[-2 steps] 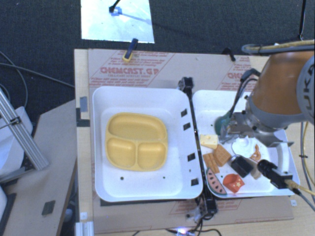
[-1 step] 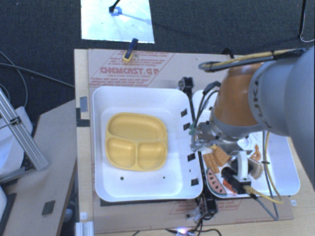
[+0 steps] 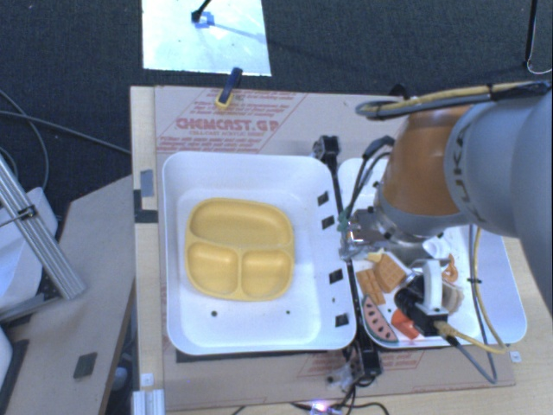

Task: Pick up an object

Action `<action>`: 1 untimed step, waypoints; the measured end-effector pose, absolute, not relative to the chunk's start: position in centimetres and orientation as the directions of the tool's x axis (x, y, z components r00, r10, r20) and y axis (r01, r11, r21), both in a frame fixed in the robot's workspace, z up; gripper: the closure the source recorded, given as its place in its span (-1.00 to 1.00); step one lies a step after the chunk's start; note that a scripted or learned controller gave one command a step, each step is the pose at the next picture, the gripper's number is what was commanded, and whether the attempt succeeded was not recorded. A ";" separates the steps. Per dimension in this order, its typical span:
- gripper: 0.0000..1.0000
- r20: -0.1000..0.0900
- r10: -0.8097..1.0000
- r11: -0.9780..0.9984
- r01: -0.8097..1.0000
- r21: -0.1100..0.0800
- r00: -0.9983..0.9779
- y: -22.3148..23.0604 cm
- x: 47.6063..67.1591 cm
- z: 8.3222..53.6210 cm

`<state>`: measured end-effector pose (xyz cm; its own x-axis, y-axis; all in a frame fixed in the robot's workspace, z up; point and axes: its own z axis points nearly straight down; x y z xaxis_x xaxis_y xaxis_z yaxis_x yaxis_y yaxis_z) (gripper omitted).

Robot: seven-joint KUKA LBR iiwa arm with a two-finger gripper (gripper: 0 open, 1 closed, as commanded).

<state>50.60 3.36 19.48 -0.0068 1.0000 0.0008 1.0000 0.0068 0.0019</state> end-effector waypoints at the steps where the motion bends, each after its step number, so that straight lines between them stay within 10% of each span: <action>1: 1.00 0.000 1.000 -0.004 1.000 0.001 0.004 -2.7 48.6 20.1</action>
<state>48.62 -2.70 20.10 0.0037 1.0000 0.0004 1.0000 -0.0037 0.0006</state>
